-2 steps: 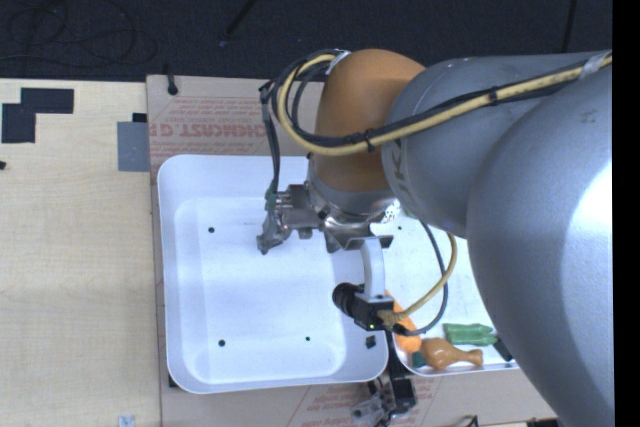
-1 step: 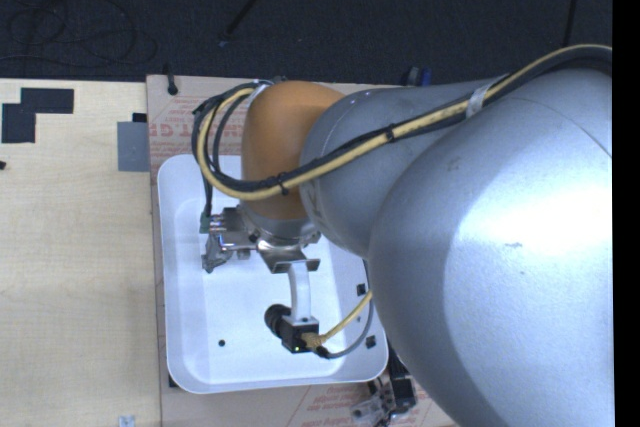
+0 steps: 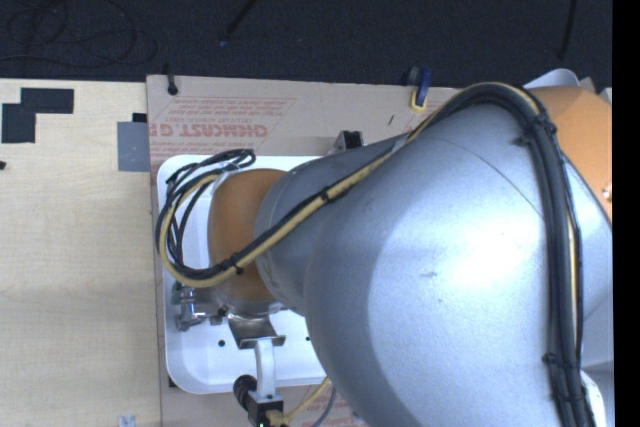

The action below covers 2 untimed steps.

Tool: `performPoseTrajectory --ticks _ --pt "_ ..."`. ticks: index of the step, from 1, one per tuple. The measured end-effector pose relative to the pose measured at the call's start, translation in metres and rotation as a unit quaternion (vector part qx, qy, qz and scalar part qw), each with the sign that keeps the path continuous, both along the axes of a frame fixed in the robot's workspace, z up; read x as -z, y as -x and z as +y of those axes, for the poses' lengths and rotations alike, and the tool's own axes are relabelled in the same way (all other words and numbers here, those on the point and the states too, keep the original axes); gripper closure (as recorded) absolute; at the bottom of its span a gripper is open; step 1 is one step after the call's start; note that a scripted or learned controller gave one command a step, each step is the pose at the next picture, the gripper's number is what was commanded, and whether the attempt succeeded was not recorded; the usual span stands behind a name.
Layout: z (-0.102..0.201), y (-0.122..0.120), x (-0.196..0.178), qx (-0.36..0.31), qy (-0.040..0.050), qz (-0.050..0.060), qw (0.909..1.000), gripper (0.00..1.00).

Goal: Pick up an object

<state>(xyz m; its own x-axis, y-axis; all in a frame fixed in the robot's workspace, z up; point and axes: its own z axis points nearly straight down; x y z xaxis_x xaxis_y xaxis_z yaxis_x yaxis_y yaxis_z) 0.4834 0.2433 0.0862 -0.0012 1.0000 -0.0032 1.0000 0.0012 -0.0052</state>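
We cannot tell whether the gripper is open or closed, or whether it has hold of anything. It sits low over the lower left part of a white bin. The grey arm covers most of that bin, hiding whatever lies in it.

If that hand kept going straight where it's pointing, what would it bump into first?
Probably the floor of the white bin, as the hand points down into it; the arm hides much, so I'm unsure.

The arm, looped cables and pincer crowd the white bin; its lower-left corner lies bare.
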Motion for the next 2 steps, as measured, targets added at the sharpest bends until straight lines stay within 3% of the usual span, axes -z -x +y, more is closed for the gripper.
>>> performPoseTrajectory --ticks 1,2 --pt "-0.002 -0.002 -0.012 0.003 -0.0003 0.002 1.0 1.0" --pt "-0.005 -0.074 -0.168 0.0 -0.004 -0.011 0.9999 1.0"
